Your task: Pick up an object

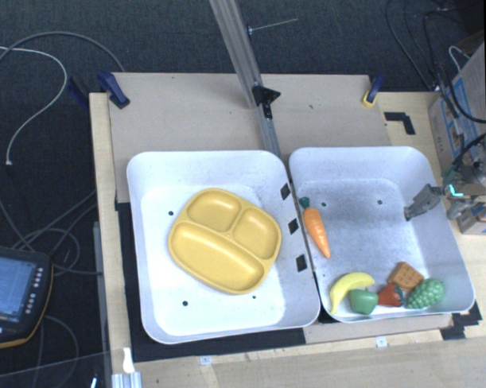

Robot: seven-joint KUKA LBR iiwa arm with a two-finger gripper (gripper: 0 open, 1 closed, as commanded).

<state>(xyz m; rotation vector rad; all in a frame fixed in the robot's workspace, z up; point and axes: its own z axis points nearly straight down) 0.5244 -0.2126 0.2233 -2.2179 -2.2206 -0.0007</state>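
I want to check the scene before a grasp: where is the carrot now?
The carrot lies in the right bin, against its left wall beside the divider, above the banana and apart from the yellow tray in the left bin.

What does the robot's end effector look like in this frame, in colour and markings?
The end effector at the right bin's right edge is a small dark grey tapered shape. A small teal light glows just behind it, among blurred grey hardware. Finer detail is too small to make out.

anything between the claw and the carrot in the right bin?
Nothing: the camera view shows bare white bin floor between the claw and the carrot.
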